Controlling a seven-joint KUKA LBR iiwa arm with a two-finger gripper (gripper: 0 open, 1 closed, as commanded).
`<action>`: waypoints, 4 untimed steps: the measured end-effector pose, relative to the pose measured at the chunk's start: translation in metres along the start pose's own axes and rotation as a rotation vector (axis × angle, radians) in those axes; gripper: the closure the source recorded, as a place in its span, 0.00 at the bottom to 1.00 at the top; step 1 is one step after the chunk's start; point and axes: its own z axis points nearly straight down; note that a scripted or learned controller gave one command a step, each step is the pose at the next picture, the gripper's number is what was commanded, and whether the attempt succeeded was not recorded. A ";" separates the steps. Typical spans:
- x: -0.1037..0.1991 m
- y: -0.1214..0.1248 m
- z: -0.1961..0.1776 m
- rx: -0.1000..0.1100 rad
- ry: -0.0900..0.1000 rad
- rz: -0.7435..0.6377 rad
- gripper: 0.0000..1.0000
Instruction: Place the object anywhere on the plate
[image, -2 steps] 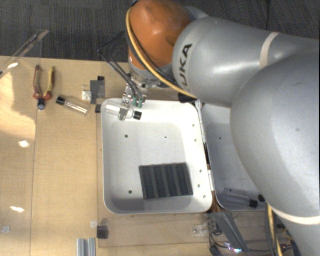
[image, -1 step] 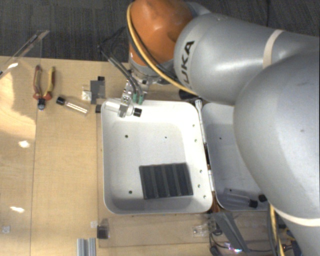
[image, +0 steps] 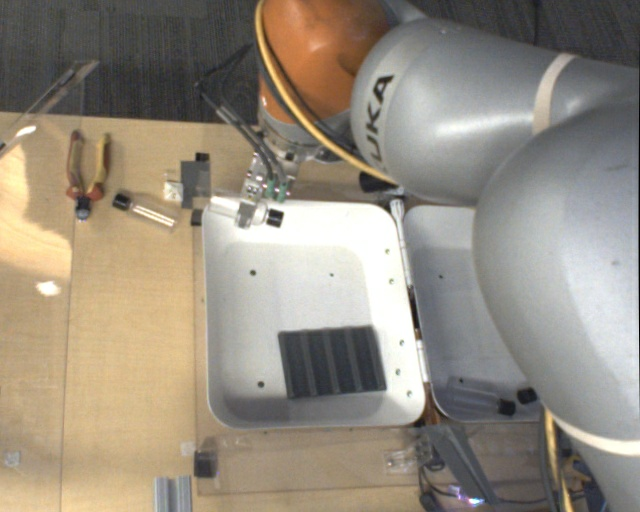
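A dark grey ribbed rectangular plate lies flat in the left white bin, near its front wall. My gripper hangs over the bin's back left rim, well behind the plate and to its left. It is small and partly lost under the orange-banded wrist. I see nothing held at the gripper. The big grey arm covers most of the right bin.
On the wooden bench left of the bins lie red-handled pliers, a small clear tube and a black bracket. A small dark piece sits by the right bin's front wall. Cables and clamps line the front edge.
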 end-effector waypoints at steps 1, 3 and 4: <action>0.011 0.001 0.027 0.020 0.008 0.574 1.00; 0.016 -0.007 -0.020 0.026 0.000 1.336 1.00; 0.064 -0.018 0.036 0.024 0.004 1.082 1.00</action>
